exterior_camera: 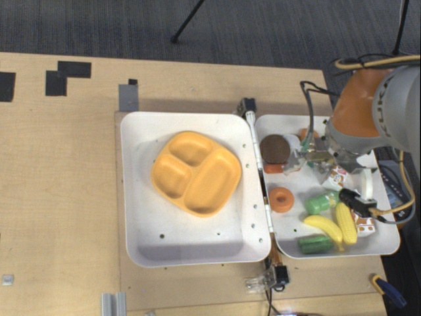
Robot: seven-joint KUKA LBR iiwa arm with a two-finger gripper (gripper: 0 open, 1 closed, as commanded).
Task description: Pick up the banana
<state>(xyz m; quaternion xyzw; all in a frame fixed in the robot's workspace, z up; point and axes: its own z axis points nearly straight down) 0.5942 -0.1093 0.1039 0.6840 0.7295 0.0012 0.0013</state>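
Banana (pixel 323 226) lying flat near the front of the right bin (pixel 388 245), at about five o'clock from that bin's middle, curved and tapering toward the left. Pressed close at three o'clock by a corn cob (pixel 346 222), with a green block (pixel 315 244) just beside it at six o'clock and a green pepper (pixel 320 203) at twelve. Crowded on three sides, so probably easiest approached from straight above. Orange ring (pixel 282 199) near at ten o'clock, brown disc (pixel 275 149) farther off toward eleven. Gripper (pixel 320 160) hanging over the bin's back half, at twelve o'clock from the banana and apart from it; whether released or clenched cannot be told, and nothing seen in its grasp. Left bin (pixel 138 239) bearing an orange divided plate (pixel 196 172), well apart at nine o'clock.
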